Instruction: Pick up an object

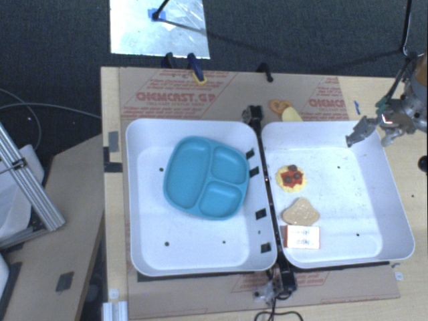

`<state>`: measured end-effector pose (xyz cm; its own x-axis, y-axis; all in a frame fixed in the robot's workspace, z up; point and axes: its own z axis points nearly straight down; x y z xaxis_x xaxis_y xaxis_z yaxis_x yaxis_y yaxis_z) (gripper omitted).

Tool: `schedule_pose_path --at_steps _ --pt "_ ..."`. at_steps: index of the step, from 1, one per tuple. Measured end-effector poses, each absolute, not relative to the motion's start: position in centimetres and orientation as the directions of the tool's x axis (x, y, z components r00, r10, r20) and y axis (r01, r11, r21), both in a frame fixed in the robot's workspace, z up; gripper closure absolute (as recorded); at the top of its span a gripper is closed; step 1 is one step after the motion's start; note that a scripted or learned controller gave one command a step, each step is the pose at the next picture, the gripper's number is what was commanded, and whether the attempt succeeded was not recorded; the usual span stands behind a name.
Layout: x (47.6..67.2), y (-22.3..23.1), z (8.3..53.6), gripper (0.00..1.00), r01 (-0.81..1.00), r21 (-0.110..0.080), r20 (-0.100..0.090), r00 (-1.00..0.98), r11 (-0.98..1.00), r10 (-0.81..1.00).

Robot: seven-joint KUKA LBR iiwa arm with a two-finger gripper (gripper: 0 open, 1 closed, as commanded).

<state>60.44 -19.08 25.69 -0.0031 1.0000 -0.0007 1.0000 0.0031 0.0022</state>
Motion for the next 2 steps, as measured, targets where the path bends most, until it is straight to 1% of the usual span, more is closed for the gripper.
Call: schedule_pose_path --at_steps 1,2 --pt "57.8 -20.6 16.0 0.0 1.0 -0.002 0.001 0.0 0.0 1.0" --pt "52.1 -20.7 8.5 0.0 1.0 0.012 -0.004 0.0 0.0 1.0"
